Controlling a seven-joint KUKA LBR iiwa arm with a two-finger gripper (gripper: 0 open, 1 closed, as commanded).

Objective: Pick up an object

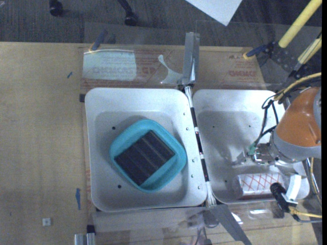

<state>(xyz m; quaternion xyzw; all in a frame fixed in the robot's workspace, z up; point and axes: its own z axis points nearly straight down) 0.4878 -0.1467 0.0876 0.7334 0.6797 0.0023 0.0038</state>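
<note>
Camera view, looking down at a slant on the wooden bench [41, 137]. Two shallow white bins sit side by side. The left bin [97, 106] holds a teal square container [176, 157] lying tilted, with a dark ribbed slab [144, 157] resting in its hollow. The right bin [225, 106] holds a white box with a red lattice pattern [255, 184] near its front right corner. The grey arm with its orange band [301, 121] enters from the right and hangs over the right bin's right side. The gripper [258, 156] is low in the bin, just behind the patterned box; whether it is spread or closed cannot be told, and nothing can be seen held in it. A clear plastic sheet [110, 65] lies on the bench behind the left bin.
</note>
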